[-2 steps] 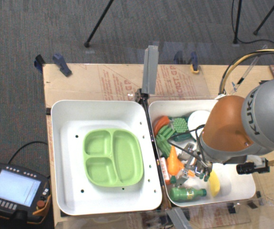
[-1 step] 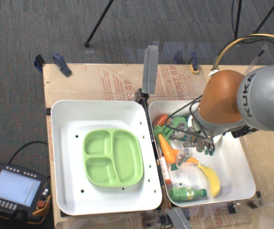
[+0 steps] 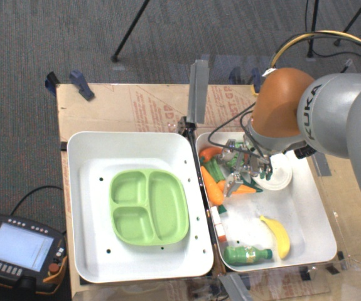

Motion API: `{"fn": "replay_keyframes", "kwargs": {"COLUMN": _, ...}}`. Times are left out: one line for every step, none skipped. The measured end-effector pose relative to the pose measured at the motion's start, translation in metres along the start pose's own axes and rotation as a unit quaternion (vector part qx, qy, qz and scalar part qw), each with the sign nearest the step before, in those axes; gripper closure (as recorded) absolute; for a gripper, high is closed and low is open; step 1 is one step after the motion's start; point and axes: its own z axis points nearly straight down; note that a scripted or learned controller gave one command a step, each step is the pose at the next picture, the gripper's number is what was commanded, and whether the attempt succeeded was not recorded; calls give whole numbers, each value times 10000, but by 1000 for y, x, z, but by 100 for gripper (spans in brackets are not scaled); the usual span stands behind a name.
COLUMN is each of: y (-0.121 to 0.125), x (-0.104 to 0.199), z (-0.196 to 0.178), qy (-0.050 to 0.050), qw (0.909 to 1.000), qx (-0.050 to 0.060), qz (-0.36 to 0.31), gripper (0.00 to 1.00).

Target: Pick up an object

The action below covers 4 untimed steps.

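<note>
— Where is your pincer (image 3: 242, 168) now?

— Low in my right-hand shallow white bin (image 3: 312, 227), near its upper left corner, over a heap of toy food. How wide it stands, or whether it has anything, I cannot tell; the metalwork blurs into the heap.

— What lies around it?

— At about eight o'clock, just beside it, a long orange plastic carrot (image 3: 213, 190) against the bin wall. Green plastic pieces (image 3: 215, 169) at nine o'clock, touching the carrot. At three o'clock, close by, a round white lid-like dish (image 3: 277, 175). Farther off at five o'clock, a yellow plastic banana (image 3: 277, 234), and at six, a green bottle lying on its side (image 3: 248, 254).

— And the other bin?

— The left white bin (image 3: 92, 155) holds a pale green divided tray (image 3: 149, 207), well apart from me.

— What could go wrong?

— I judge the heap is the trouble: pieces touch, so closing could nip two or push the carrot aside. The wall is near too; I might catch on it.
</note>
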Motion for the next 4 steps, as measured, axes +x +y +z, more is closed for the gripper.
{"fn": "replay_keyframes", "kwargs": {"y": -76, "x": 86, "z": 0, "qy": 11, "qw": 10000, "qx": 7, "qz": -42, "gripper": 0}}
{"fn": "replay_keyframes", "kwargs": {"y": -5, "x": 98, "z": 1, "qy": 7, "qw": 9997, "qx": -9, "qz": -227, "gripper": 0}}
{"fn": "replay_keyframes", "kwargs": {"y": -18, "x": 42, "z": 0, "qy": -4, "qw": 9942, "qx": 0, "qz": 1074, "gripper": 0}}
{"fn": "replay_keyframes", "kwargs": {"y": -13, "x": 59, "z": -1, "qy": -7, "qw": 9837, "qx": 8, "qz": 1799, "gripper": 0}}
